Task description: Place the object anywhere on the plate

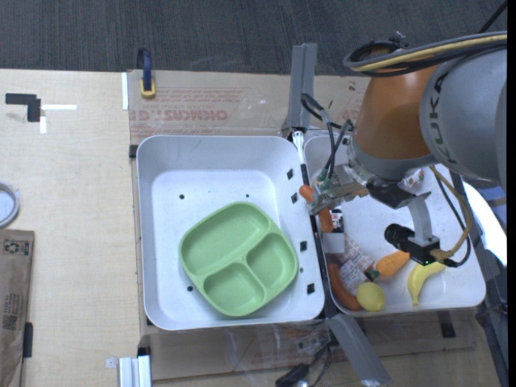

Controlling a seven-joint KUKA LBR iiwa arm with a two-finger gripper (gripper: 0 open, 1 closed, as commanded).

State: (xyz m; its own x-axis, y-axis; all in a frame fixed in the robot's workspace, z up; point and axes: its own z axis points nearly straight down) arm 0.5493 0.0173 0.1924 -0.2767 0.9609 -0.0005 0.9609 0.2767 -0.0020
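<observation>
Left bin (pixel 153 240): white, shallow, holds a green plate (pixel 239 258) with three compartments, lying toward the bin's near-right part, tilted in plan. Plate compartments bare.

Right bin (pixel 463 293): toy food clustered along its near edge. Banana (pixel 422 280) at near right, yellow lemon (pixel 371 297) just left of it, orange carrot-like piece (pixel 392 263) between and slightly behind them, a red-orange piece (pixel 342 291) at the near-left corner beside the lemon. A wrapped packet (pixel 353 268) lies among these; details too small to read.

Arm (pixel 435 95): grey with orange band, reaches in from the right, wrist over the far-left part of the right bin. Tool (pixel 326 196) sits at the divide between the two bins. A small orange object (pixel 307 193) shows right at the tool's tip, near the left bin's right wall. Cannot tell whether the tool is open, closed, or gripping it.

Surface (pixel 64 176): tan board left of the bins.
</observation>
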